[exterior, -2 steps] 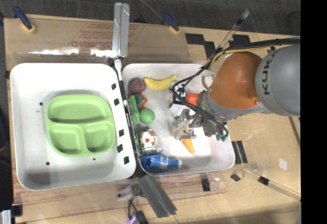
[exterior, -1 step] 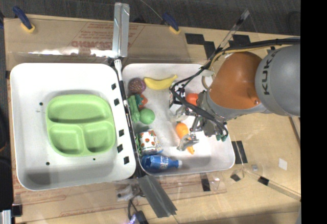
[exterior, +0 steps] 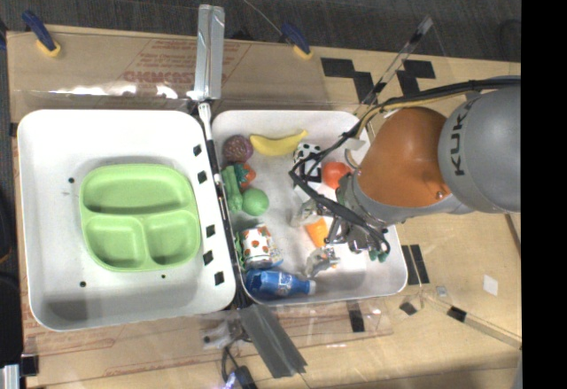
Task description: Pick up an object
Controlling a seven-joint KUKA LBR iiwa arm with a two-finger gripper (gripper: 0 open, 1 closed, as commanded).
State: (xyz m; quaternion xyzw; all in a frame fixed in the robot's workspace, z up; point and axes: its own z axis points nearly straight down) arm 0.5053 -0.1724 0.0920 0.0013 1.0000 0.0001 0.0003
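The grey arm point(exterior: 478, 152) with its orange band point(exterior: 403, 161) reaches in from the right and hangs over the right white bin point(exterior: 390, 276), which sits on the cardboard-covered tabletop point(exterior: 461, 343). Its pincer point(exterior: 341, 241) points down toward the near right part of that bin, wrapped in dark cables; whether it is released or clenched cannot be told, as the tips are lost among the cables and the things below.

Just beside the pincer lies an orange wedge-shaped piece point(exterior: 316, 230), and a small silvery object point(exterior: 321, 261) lies just near of it. A red-orange piece point(exterior: 335, 173) sits under the wrist, close to a black-and-white patterned object point(exterior: 306, 157).

Along the bin's left side, from far to near: a dark purple round fruit point(exterior: 236, 148), a yellow banana point(exterior: 277, 143) just to its right at the far wall, a green vegetable with a red bit point(exterior: 234, 181), a green round fruit point(exterior: 255, 201), a white cup with red dots point(exterior: 257, 244), and a blue bottle point(exterior: 276, 284) lying on its side against the near wall.

The left white bin point(exterior: 53, 290) holds a light green divided tray point(exterior: 140, 217) with three compartments. A grey metal bar point(exterior: 210, 50) stands at the far end between the two bins, and blue clamps point(exterior: 42, 33) grip the far edge of the cardboard
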